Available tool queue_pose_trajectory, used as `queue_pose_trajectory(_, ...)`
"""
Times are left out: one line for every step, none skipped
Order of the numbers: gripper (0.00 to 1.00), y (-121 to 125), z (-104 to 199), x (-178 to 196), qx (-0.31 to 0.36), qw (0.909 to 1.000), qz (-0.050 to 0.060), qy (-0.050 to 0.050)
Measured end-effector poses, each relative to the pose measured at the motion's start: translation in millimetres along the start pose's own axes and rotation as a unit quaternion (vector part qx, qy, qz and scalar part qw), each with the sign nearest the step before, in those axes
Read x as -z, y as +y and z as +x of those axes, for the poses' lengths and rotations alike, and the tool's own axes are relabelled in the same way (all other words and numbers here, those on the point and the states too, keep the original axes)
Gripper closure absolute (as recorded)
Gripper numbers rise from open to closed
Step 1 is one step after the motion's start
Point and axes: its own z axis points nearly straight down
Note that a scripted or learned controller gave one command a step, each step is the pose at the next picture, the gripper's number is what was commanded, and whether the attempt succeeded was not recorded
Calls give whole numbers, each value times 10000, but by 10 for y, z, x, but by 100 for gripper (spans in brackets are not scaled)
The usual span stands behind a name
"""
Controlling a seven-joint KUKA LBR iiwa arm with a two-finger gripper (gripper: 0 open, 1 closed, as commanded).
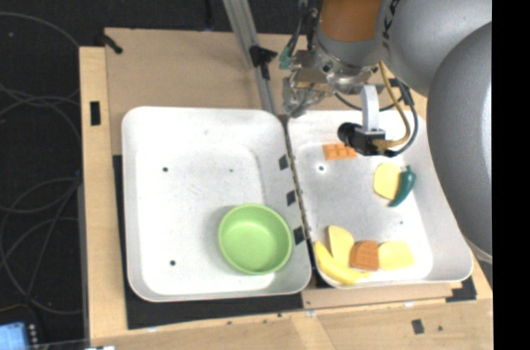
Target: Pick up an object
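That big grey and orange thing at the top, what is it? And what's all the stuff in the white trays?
That is a robot arm, grey with an orange band. It reaches in from the right side of the picture. The camera sits above the bench and looks down at a slant. At the end of the arm is its gripper, a little two-finger hand. It hangs over the back edge where the two trays meet, and it is too small and dark here to tell what its state is.

On the bench are two shallow white trays. The left tray has a green bowl in it. The right tray has a small orange block near the back, a yellow piece with a green one beside it, and a pile of yellow and brown pieces in front. The arm's job is to pick one thing up.
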Motion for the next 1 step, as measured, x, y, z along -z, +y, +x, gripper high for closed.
queue_pose_trajectory(100,11,485,-17,-5,10000,4,-4)
